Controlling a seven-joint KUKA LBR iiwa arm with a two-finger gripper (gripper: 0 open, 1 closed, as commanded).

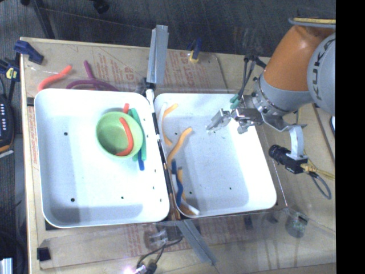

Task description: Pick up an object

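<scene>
The grey arm (319, 50) reaches in from the right, its orange band (291, 53) high on the far right. The wrist slants down and leftward to the end effector (219, 120), whose two metal fingers (215, 119) point left, slightly parted, with nothing between them.

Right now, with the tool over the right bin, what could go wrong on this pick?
1. The tool hangs over bare floor of the right bin; straight down it would likely close on nothing.
2. The orange strip and blue strip lie along the bin's left wall, so a finger may strike the wall.
3. In the left bin, strips lie across the green bowl; grabbing one may drag the others.
</scene>
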